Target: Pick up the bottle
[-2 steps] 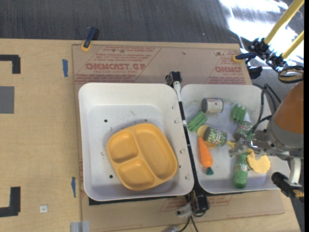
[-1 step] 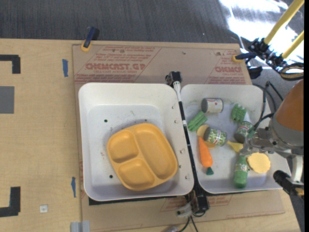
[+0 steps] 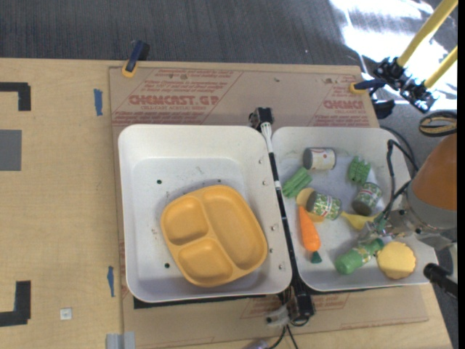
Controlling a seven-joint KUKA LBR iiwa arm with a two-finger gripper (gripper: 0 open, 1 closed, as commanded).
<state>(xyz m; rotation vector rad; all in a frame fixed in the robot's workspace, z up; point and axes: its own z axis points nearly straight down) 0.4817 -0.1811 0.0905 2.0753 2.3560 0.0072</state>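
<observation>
Green bottle (image 3: 357, 258) lies nearest cam, just left & below gripper (image 3: 383, 227), w/ carrot (image 3: 309, 231) further left and yellow cookie (image 3: 397, 260) right below it. Can't tell gripper state tbh. Risk imo: crowded bin, fingers snag banana (image 3: 356, 219) instead.

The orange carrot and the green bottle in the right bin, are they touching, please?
Apart. The camera view shows bare white bin floor between the carrot and the bottle.

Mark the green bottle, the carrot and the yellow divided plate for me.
green bottle (image 3: 356, 258), camera view, on its body.
carrot (image 3: 309, 231), camera view, on its orange middle.
yellow divided plate (image 3: 236, 227), camera view, on its largest compartment.
</observation>
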